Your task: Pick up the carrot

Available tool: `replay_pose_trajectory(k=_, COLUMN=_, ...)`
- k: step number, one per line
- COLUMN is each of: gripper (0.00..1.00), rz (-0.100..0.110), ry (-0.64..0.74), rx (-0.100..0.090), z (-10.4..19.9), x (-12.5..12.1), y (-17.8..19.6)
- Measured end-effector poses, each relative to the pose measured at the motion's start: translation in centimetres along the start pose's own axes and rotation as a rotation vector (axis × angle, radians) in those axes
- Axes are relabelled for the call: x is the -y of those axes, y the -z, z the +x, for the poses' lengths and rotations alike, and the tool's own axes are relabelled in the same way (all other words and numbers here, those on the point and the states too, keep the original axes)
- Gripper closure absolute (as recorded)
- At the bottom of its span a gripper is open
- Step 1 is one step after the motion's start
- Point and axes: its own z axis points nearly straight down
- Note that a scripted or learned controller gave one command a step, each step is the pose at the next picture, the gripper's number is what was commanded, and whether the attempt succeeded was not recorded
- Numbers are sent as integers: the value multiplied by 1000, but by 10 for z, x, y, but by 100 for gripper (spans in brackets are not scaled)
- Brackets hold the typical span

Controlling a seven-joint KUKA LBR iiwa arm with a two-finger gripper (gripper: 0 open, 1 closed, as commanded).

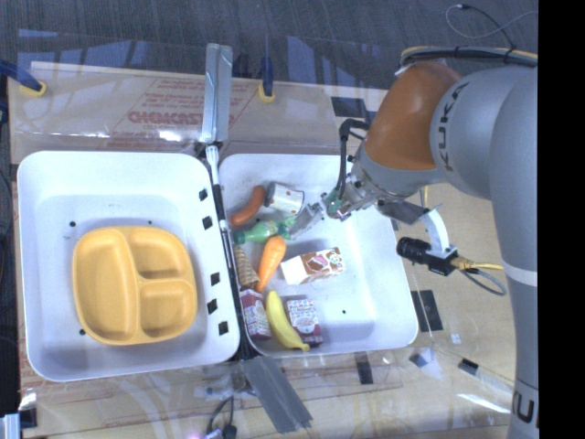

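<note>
From my console I find the pincer (334, 206) low over the right bin (388, 323), in its upper middle. I cannot tell whether it is open or closed; nothing shows gripped in it.

The carrot (270, 259) lies at about eight o'clock from the pincer, near but apart from it, its tip pointing to six o'clock and green leaves (257, 233) at its top end. A sausage (249, 207) lies at nine o'clock from the pincer, a small carton (313, 265) just right of the carrot, a banana (286, 324) and two packets (303, 317) below. I judge the clutter crowds the carrot against the bin's left wall, leaving the approach tight.

The left bin (37, 245) carries a yellow divided tray (135, 283), well apart.

The arm (475, 126) reaches in from three o'clock, orange band (409, 122) above the wrist, the wrist bent down and leftward toward the food.
</note>
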Motion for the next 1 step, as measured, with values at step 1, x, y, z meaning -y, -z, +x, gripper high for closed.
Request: replay_pose_trajectory(k=1, gripper=0, rz=-1, ry=-248, rx=1, z=45, x=-8, y=-76)
